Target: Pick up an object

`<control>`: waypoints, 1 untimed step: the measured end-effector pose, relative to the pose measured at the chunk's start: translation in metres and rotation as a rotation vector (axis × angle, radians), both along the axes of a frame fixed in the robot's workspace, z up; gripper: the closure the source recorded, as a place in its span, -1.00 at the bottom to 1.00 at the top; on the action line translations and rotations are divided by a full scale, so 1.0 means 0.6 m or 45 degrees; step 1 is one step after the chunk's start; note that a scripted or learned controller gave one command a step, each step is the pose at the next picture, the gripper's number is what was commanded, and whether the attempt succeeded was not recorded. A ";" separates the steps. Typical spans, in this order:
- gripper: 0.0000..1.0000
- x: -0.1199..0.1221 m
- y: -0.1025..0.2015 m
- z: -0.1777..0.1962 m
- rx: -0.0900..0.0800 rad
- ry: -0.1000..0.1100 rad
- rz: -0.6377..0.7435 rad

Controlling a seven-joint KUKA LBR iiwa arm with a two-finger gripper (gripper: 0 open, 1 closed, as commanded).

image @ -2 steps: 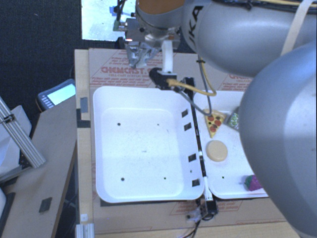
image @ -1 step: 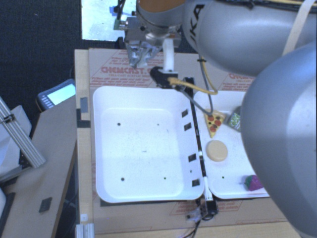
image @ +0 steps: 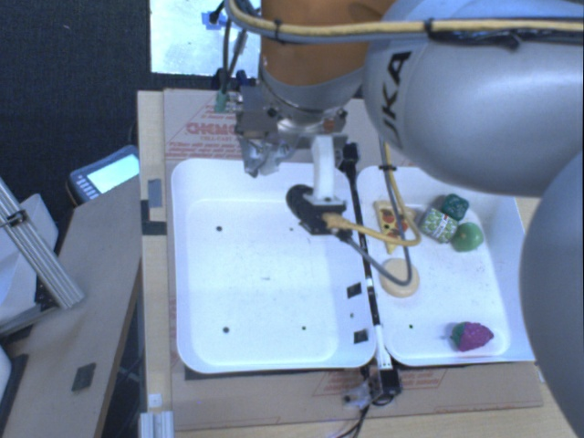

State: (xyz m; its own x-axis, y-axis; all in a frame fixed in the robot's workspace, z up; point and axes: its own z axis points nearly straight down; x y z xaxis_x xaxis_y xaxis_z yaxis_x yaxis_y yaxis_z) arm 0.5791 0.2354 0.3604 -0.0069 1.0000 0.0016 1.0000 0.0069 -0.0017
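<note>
You see the grey arm [image: 474, 89] reaching in from the right, its jaws hanging over the far rim of the left bin [image: 246, 290], and you cannot tell whether they are open or closed. Everything you could pick lies in the right bin [image: 438, 295], well apart from the jaws. There you have a beige ring [image: 406, 286], a purple berry-shaped toy [image: 472, 336], a green ball [image: 468, 237] and a dark green die [image: 453, 206].

light: bright, even, from overhead | glare: white left bin [image: 237, 336] nearly washed out, pale sheet [image: 182, 26] beyond it blown out | shadow: faint, soft, at the bin's far rim | focus: arm [image: 474, 89] above the bin soft | overall: coarse, slightly grainy
</note>
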 end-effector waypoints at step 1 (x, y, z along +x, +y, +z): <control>1.00 0.101 -0.003 0.140 0.003 -0.020 -0.008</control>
